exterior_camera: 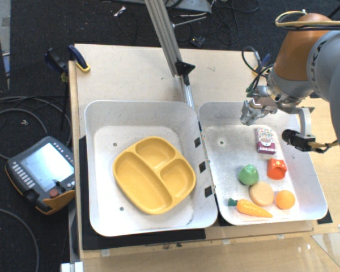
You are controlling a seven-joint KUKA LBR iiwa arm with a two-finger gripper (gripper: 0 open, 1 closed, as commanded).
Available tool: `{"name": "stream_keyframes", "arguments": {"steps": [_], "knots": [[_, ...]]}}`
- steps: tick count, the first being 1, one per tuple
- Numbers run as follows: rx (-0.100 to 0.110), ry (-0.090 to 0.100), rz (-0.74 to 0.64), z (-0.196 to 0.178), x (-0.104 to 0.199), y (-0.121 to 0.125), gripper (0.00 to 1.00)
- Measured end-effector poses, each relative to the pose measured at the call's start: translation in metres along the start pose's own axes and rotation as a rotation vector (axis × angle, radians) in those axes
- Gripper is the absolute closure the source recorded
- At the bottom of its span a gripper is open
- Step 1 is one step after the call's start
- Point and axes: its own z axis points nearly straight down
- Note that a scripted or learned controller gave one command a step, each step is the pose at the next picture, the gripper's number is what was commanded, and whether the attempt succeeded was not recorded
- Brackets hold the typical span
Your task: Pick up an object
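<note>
Gripper (250, 113) hanging over far end of right bin (226, 126), nothing between fingers; can't tell from here how jaws stand. Approach step, I'd say, nothing picked. Small purple-and-white carton (265, 140) just beside it, closest target. Green (249, 174), red (276, 169), orange (285, 199) toys and carrot (253, 208) sit nearer front. Next: shift over carton, descend, close. Yellow divided plate (154, 175) in left bin (96, 152).

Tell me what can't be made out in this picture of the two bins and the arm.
- Gripper, camera view: small and dark against the right bin; whether it is open or shut cannot be told.
- Small box, camera view: its printed label is too small to read.
- Arm, camera view: cut off by the right edge.
- Bench, camera view: its near edge is blurred by glare.
</note>
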Motion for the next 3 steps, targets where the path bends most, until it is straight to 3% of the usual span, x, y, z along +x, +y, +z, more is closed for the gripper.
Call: {"name": "stream_keyframes", "arguments": {"steps": [2, 3], "knots": [[0.004, 0.001, 0.0, -0.069, -0.004, -0.001, 1.0], [0.008, 0.004, -0.005, -0.078, 0.048, -0.011, 1.0]]}}
